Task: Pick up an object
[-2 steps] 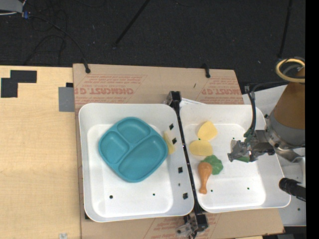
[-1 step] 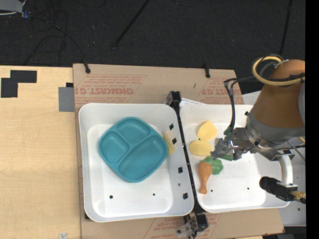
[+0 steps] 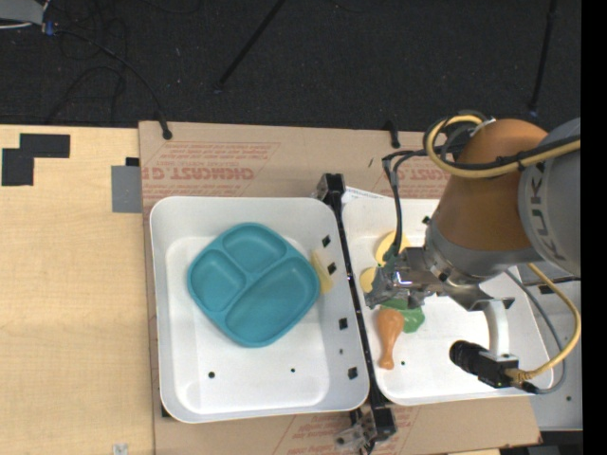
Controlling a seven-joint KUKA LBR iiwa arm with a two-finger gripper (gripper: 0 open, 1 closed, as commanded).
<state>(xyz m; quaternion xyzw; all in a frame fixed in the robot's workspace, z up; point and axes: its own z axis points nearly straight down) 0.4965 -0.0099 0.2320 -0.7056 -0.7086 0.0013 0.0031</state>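
Three small things lie in the right bin: an orange piece, a green piece and a yellow piece. The gripper is low over this bin, near its left wall, between the yellow piece and the orange piece. Whether the gripper is open or closed cannot be told, because the wrist body and cables cover it. Nothing can be confirmed as held.

Key relation: the orange piece is the nearest candidate. It lies just beside the gripper, on the side toward the bottom edge of the view. Its long axis runs almost straight away from the gripper:
- Thick end: next to the gripper, and touching or overlapping the green piece on its right.
- Narrow end: points toward the near rim of the bin.

Judgement: a grasp should close across this axis, that is, left to right in the view, at the thick end. A close along the axis would probably slide off the taper. The green piece crowds the right side and may be caught or pushed.

The yellow piece lies on the opposite side of the gripper, partly hidden by cables.

The left bin holds a teal plate, well apart from the gripper.
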